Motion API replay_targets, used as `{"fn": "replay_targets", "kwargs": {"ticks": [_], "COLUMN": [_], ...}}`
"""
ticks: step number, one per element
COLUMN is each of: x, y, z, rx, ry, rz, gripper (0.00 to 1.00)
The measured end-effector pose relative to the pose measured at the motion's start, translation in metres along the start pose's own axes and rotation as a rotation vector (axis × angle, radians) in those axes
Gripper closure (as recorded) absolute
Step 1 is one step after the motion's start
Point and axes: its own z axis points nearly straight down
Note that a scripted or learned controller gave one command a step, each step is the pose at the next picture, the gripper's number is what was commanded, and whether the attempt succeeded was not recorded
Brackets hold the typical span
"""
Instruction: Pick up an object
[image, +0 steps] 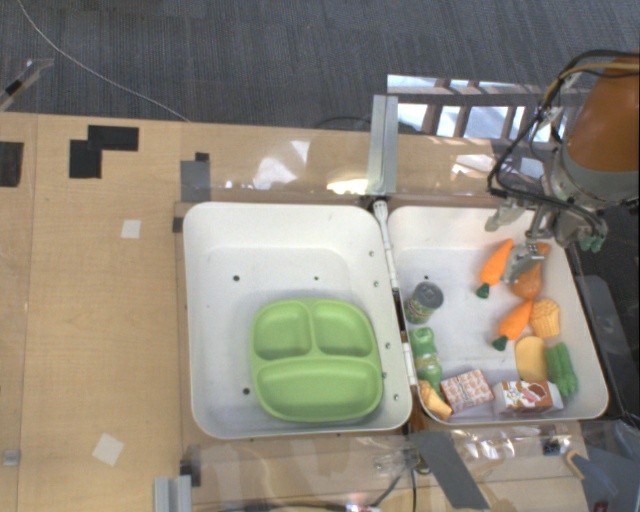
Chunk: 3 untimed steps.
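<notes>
Beside the gripper (522, 262), carton (526, 397) print seems unreadable.

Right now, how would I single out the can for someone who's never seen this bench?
Go to the right bin, then along its left wall. The can stands there about midway, above the green bottle. It is the only grey, round-topped metal item; everything near it is brightly coloured toy food.
</notes>
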Motion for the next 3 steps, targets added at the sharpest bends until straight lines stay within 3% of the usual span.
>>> {"fn": "replay_targets", "kwargs": {"ticks": [1,2,3], "x": [-0.005,0.071,0.045], "y": [-0.018,-0.001,-0.018], "z": [0.111,0.110,0.111], "rx": [0.002,0.001,0.001], "ry": [-0.007,-0.003,-0.004], "rz": [-0.136,-0.041,-0.139], "gripper": [0.00,0.00,0.00]}}
